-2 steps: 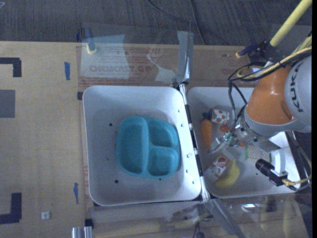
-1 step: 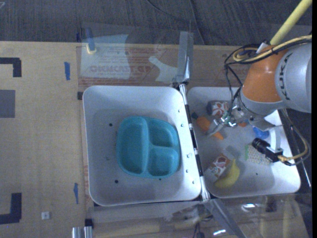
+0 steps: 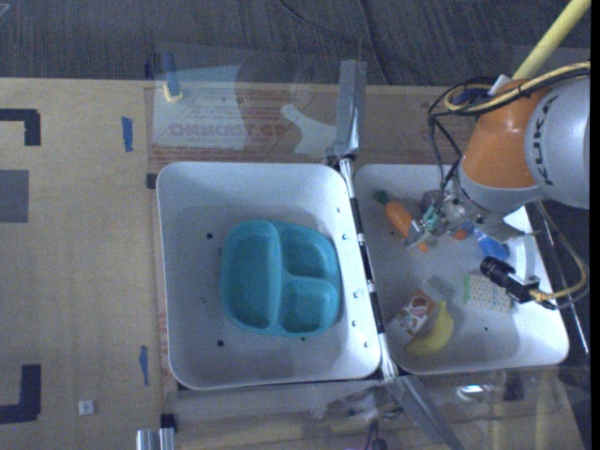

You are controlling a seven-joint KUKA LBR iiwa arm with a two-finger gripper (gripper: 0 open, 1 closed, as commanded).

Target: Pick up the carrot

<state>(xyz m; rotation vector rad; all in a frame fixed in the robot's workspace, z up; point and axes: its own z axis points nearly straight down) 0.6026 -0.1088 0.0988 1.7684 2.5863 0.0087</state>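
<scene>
The carrot, orange with a small green top, lies at a slant in the upper left of the right bin. My gripper hangs low over the bin, right at the carrot's lower right end, close to or touching it. The grey arm with its orange band comes in from the right and covers the bin's upper right part. The carrot still rests on the bin floor.
A teal divided plate sits in the left bin. In the right bin lie a banana, a small packet, a blue object and a speckled pad. A metal divider separates the bins.
</scene>
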